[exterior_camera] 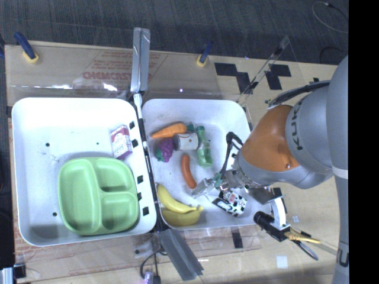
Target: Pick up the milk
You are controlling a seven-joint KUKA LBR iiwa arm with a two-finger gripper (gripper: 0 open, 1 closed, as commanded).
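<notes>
Two bins: left bin [23,158] and right bin [237,114], side by side on the bench, each shallow and white.
Left bin, two things: one green divided plate [98,195] with three compartments toward the near side; one small red and white carton [121,141] beside the wall shared with the other bin.
Right bin, counted: one carrot [168,130], one purple eggplant [165,151], one small can [187,141], one green bottle [203,147], one sausage [188,170], two bananas [177,209] lying together at the near left corner.
Milk: one black-and-white cow-patterned carton [235,202], lying in the near right part of the right bin, just beside the fingers.
Arm: one, grey with an orange band [266,144], reaching in over the right bin's right edge.
Gripper [216,188]: low over the bin floor between the sausage and the milk; whether it is parted or closed cannot be told, and nothing is visibly held.
</notes>
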